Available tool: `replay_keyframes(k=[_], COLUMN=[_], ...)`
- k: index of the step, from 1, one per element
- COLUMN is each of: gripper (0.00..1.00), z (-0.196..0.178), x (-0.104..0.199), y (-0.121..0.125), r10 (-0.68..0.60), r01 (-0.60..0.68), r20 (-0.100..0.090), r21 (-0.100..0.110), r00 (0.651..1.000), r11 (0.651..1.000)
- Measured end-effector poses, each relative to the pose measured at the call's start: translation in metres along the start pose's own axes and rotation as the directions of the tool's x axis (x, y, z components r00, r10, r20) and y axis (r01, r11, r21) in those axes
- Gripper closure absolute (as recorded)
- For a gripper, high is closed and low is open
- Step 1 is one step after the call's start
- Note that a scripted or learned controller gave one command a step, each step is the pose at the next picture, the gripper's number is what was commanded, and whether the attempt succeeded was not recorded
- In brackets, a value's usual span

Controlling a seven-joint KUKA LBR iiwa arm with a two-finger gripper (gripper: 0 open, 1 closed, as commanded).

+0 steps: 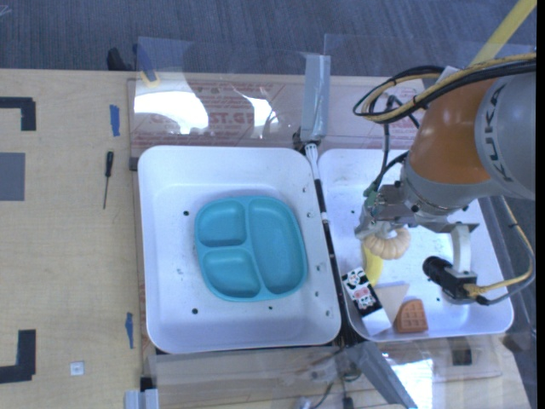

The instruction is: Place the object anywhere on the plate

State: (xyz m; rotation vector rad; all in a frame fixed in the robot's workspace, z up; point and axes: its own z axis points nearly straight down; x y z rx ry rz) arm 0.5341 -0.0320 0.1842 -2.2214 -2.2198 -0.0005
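Hovering right of centre over the right bin (494, 313), tool (385, 227) sits just above the yellow object (381, 250), grip state unclear; teal plate (251, 247) waits in left bin (170, 228)

Below me a pale wooden table (60, 228) with black corner marks (21, 113) and blue tape strips (114, 119); dark blue-grey carpet (213, 15) beyond, glare bouncing off clear plastic sheeting (183, 109).

Bright, even overhead light, glare on the clear sheet (183, 109) (slightly soft focus).
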Motion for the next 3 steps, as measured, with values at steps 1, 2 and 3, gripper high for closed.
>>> replay_keyframes(k=[1,2,3], gripper=[1.00,1.00,0.00], z=[0.000,-0.071,-0.068], x=[0.085,0.169,0.165], y=[-0.022,-0.012,-0.012], r10=[-0.010,-0.010,-0.004], r01=[0.010,0.010,0.004], r20=[-0.003,-0.004,0.001], r21=[0.004,-0.005,0.000], r00=[1.000,1.000,1.000], r11=[1.000,1.000,1.000])
